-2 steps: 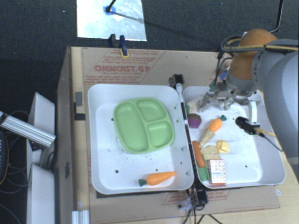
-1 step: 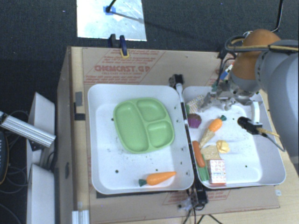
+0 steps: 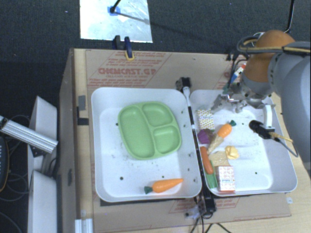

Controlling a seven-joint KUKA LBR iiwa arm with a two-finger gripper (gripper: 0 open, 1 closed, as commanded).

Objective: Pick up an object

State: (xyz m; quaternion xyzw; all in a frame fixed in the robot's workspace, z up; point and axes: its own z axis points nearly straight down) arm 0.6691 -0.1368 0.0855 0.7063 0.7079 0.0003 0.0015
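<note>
The gripper [image 3: 227,102] hangs low over the far part of the right bin [image 3: 285,177], and nothing is seen inside it; if it is open or closed I cannot tell. Near it, toward the divider, lies a small patterned white piece [image 3: 205,116]. Next come a toy carrot [image 3: 222,131], a purple piece [image 3: 204,136], a yellow piece [image 3: 232,152] and a reddish sausage-like toy [image 3: 206,160]. At the near edge stands a small pink box [image 3: 226,177]. The left bin [image 3: 104,144] has a green divided plate [image 3: 149,129] and a second carrot [image 3: 165,184] near its front wall.
</note>
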